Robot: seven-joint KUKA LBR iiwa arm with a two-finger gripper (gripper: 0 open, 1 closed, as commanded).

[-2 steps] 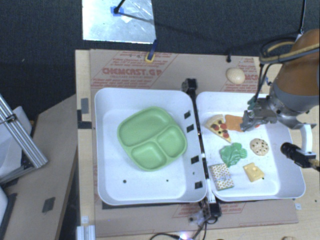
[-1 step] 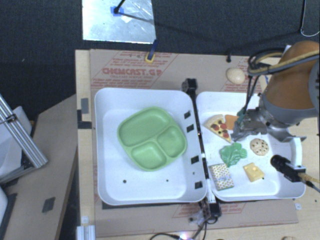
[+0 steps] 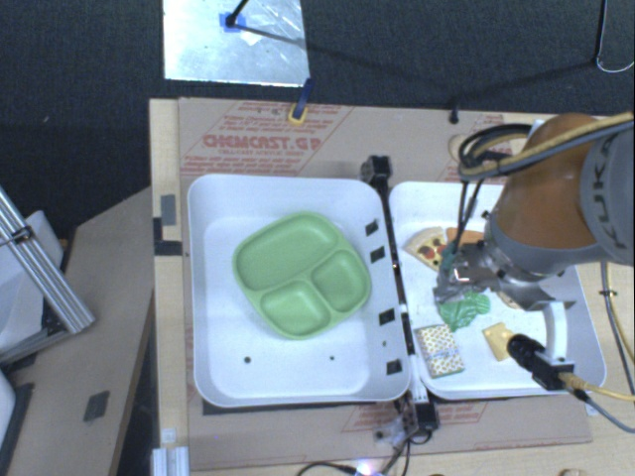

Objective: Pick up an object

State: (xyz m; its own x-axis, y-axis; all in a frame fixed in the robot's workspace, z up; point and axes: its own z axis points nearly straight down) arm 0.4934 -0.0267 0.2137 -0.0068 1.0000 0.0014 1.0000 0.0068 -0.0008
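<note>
In the right bin (image 3: 417, 206) lie a pizza slice (image 3: 429, 246), a green leafy toy (image 3: 463, 311), a patterned cracker-like square (image 3: 440, 351) and a small yellow wedge (image 3: 495, 340). My gripper (image 3: 455, 277) reaches down into this bin from the right, just above the green leafy toy and below the pizza slice. The wrist hides part of the bin behind it. The left bin (image 3: 228, 365) holds a green divided plate (image 3: 302, 274).
A black divider with clips (image 3: 389, 266) runs between the two bins. The bins rest on a cardboard sheet (image 3: 258, 137). A shiny metal sheet (image 3: 236, 28) lies on the dark floor at the back.
</note>
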